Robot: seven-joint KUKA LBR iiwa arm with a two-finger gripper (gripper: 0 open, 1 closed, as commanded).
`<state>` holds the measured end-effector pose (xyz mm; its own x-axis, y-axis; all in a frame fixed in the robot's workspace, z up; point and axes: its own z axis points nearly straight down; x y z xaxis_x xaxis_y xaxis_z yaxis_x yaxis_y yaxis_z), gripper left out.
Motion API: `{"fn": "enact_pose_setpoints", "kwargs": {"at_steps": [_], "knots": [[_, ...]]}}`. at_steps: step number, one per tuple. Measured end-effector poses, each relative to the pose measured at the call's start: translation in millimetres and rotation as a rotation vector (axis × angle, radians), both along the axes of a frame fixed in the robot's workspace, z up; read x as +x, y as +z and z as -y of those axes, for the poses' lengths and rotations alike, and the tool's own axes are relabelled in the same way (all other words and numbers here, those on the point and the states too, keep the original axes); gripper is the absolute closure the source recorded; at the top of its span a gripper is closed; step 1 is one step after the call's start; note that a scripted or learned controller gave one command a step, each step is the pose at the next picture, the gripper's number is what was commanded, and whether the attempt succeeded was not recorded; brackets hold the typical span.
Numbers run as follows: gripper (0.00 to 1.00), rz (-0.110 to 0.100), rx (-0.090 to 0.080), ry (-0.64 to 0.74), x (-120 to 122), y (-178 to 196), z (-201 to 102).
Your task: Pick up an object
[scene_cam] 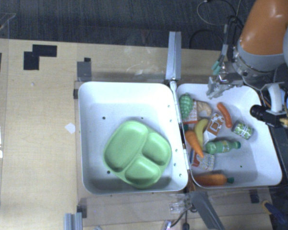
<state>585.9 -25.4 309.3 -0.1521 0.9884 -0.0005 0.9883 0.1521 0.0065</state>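
Observation:
My gripper (pixel 215 89) hangs over the back edge of the right bin (pixel 264 174), above its far left part, with nothing seen between its fingers. Below it in the bin lie a green leafy vegetable (pixel 186 104), a red sausage (pixel 224 114), a yellow banana (pixel 200 129), an orange carrot (pixel 194 143), a green bottle (pixel 222 146), a small green can (pixel 243 130), a second carrot (pixel 212 179) at the front, and some packets (pixel 215 125). The nearest things, the sausage and a pale packet (pixel 203 109), lie just in front of the gripper.
The left bin (pixel 91 128) holds a green three-compartment plate (pixel 138 153), tilted toward its front right. A metal divider post (pixel 173 56) stands between the bins at the back. Cables and black hardware (pixel 271 114) sit at the right bin's right side.

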Motion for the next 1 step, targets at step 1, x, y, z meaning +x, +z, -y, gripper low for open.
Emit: {"fn": "enact_pose_setpoints", "kwargs": {"at_steps": [1], "knots": [[1.0,0.002,-0.003,0.35,61.5,-35.6,10.9]]}}
